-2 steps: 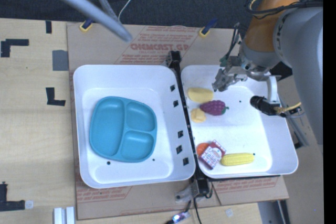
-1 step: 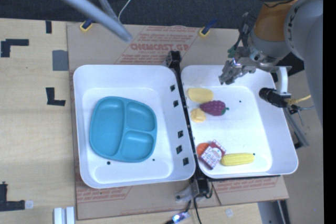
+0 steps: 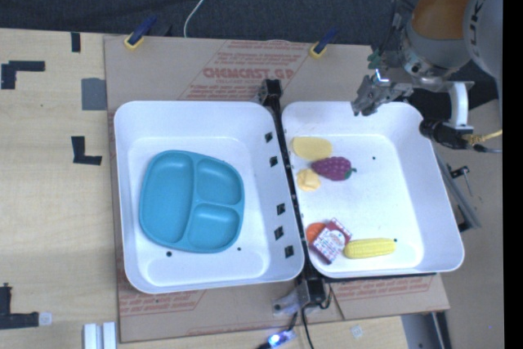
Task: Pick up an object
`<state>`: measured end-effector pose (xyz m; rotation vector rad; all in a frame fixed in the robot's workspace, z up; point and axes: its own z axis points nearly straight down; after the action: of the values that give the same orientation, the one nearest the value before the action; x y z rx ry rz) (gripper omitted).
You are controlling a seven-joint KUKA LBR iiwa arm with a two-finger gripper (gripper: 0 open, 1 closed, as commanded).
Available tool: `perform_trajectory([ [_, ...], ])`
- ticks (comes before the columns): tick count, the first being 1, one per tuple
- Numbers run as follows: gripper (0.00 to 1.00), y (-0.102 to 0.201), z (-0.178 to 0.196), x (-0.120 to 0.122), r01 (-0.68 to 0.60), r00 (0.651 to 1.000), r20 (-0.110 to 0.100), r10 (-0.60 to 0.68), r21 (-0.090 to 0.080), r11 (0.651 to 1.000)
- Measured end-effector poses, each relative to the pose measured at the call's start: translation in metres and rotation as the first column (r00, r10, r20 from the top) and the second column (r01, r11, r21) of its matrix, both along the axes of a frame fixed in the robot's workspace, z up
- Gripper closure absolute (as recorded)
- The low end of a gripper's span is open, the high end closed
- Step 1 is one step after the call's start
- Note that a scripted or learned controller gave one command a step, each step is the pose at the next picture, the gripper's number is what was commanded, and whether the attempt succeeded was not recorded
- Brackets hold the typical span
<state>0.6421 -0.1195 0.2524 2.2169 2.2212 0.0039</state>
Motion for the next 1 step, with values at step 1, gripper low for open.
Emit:
perform_trajectory([
  [1,1.00,0.0004,0.0430,0.0006,0.001,1.000,-0.001,-0.001,0.000,1.000],
])
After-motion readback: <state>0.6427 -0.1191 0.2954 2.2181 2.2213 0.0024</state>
